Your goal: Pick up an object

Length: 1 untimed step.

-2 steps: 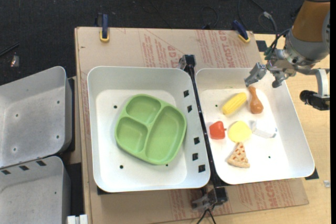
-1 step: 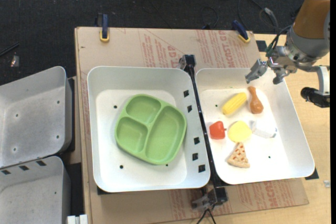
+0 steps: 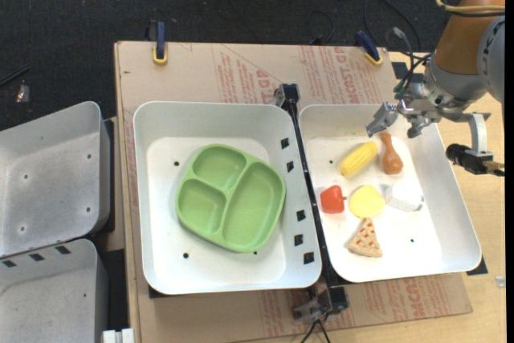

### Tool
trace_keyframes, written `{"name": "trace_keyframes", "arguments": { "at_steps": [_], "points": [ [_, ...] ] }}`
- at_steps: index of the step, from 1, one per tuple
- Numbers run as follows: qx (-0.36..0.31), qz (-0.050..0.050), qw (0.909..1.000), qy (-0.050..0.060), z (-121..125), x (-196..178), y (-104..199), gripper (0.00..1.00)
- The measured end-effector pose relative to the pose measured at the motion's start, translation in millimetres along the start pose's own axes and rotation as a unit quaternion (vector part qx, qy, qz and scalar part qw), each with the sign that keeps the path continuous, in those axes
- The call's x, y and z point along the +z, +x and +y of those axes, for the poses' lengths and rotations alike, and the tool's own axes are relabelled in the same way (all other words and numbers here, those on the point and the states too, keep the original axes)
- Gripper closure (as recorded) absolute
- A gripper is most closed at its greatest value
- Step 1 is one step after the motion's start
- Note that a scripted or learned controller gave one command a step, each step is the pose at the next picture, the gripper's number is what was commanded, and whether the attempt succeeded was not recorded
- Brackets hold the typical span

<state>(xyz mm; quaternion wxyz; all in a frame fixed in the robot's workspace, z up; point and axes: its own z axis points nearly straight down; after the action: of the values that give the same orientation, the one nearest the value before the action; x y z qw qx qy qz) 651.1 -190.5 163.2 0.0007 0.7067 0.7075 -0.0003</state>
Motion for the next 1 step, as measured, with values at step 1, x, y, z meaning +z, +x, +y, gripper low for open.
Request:
{"name": "trace_keyframes", "arguments": {
  "at_steps": [1],
  "points": [
    [0.001,0.000,1.0000,0.001,-0.7,42.4,-2.7,0.00]
  ]
}}
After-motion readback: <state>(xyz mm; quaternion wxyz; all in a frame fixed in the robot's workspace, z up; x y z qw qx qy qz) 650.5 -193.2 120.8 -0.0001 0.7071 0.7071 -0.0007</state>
